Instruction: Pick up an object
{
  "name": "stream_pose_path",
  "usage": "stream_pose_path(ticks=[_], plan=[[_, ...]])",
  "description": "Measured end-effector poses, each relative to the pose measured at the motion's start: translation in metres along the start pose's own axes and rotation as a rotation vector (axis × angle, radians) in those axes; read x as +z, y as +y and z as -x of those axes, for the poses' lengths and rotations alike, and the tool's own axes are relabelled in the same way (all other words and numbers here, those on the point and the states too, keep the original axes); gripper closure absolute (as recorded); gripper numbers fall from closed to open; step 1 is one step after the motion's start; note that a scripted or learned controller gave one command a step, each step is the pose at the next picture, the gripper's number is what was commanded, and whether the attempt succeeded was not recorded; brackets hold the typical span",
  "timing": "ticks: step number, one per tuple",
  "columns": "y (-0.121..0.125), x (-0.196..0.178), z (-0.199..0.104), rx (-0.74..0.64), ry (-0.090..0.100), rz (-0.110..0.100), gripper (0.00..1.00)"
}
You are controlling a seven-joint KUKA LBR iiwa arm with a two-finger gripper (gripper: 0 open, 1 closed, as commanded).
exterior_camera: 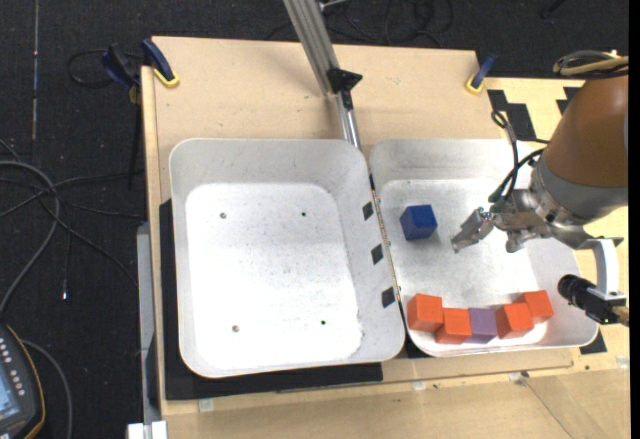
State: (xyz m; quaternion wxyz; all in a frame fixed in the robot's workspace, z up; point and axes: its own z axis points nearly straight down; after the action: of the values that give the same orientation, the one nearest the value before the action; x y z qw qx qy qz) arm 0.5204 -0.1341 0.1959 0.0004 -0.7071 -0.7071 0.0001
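Note:
A blue cube [419, 221] sits in the right bin [440, 162], near its left wall. Along that bin's front edge lies a row of blocks: an orange one [426, 311], a second orange one [456, 324], a purple one [483, 323] and two more orange ones [516, 318] at the right end. My gripper [487, 241] hangs over the middle of the right bin, right of the blue cube and behind the row. It is open, with nothing between its fingers.
The left bin [190, 227] lies beside the right one, and a raised divider [378, 247] separates them. A metal pole [305, 12] slants in from the back. The grey and orange arm [590, 147] covers the right bin's far right side.

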Motion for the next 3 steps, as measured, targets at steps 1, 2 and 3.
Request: stream_pose_path(ticks=[1,2,3], plan=[[0.056,0.058,-0.026,-0.006,-0.001,0.0,0.0],[0.105,0.103,-0.03,-0.005,-0.001,0.003,0.0],[0.104,0.09,-0.029,-0.005,-0.002,0.003,1.0]])
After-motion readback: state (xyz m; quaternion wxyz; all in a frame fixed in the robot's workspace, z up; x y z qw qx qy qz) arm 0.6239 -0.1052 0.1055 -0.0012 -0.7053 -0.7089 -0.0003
